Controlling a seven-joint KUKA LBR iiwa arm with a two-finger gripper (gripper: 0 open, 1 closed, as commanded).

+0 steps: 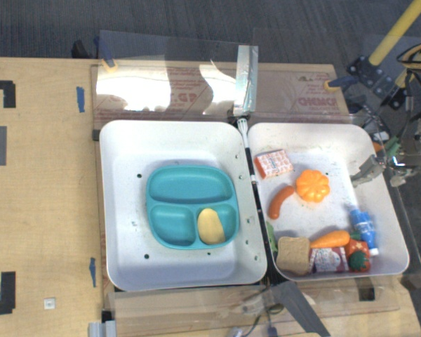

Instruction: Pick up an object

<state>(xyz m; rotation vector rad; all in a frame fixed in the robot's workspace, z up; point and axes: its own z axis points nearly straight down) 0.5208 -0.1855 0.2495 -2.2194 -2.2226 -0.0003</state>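
White plastic bins are seen side by side on a pale wooden surface (42, 209), viewed from above at a slant. In the left bin (119, 258) a teal divided tray (186, 188) is set, and a yellow potato-shaped piece (210, 226) lies in its lower right compartment. In the right bin (316, 142) a small red-and-white carton (274, 164) is seen near the top left, with an orange pumpkin-like toy (313, 185) just below and to its right and a red sausage (281, 201) beside that. Along the bin's lower edge a slice of brown bread (292, 253), a carrot (330, 240), a red-labelled packet (328, 260), a strawberry (358, 253) and a blue bottle (363, 227) are gathered close together. The pincer (386, 163) is seen at the right bin's far right rim, above the bottle and well apart from the pumpkin toy; it is partly cut off and tangled among cables, so whether it is open or closed cannot be told, and nothing is seen in its grasp. A yellow bar (405, 18) slants across the upper right corner. A clear panel (172, 83) stands behind the left bin.
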